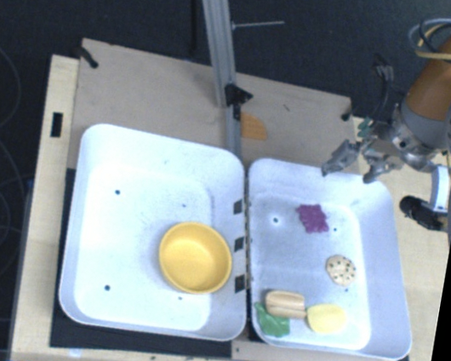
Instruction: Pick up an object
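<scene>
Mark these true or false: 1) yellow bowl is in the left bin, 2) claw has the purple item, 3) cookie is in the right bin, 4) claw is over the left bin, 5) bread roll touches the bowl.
1) True. The yellow bowl sits in the left bin.
2) False. The claw is open and holds nothing; the purple item lies on the floor of the right bin.
3) True. The cookie lies in the right bin.
4) False. The claw hangs at the right bin's far edge.
5) False. The bread roll is in the right bin, apart from the bowl.
</scene>
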`<action>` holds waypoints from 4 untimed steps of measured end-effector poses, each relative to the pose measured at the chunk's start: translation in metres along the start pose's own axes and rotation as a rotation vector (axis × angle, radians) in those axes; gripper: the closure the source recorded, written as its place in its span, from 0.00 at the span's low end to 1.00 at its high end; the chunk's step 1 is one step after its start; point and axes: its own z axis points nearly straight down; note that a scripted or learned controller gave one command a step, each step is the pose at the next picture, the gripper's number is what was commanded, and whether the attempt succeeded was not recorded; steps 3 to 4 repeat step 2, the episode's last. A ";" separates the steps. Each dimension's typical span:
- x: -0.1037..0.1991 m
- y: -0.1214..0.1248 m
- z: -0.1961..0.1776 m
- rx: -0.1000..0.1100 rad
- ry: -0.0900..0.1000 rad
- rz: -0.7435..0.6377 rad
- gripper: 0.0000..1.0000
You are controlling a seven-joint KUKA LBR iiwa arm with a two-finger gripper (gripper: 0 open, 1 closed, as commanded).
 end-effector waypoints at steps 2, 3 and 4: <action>-0.007 0.001 0.043 0.004 -0.001 0.003 0.00; -0.007 0.001 0.043 0.004 -0.001 0.003 0.00; -0.007 0.001 0.043 0.004 -0.001 0.003 0.00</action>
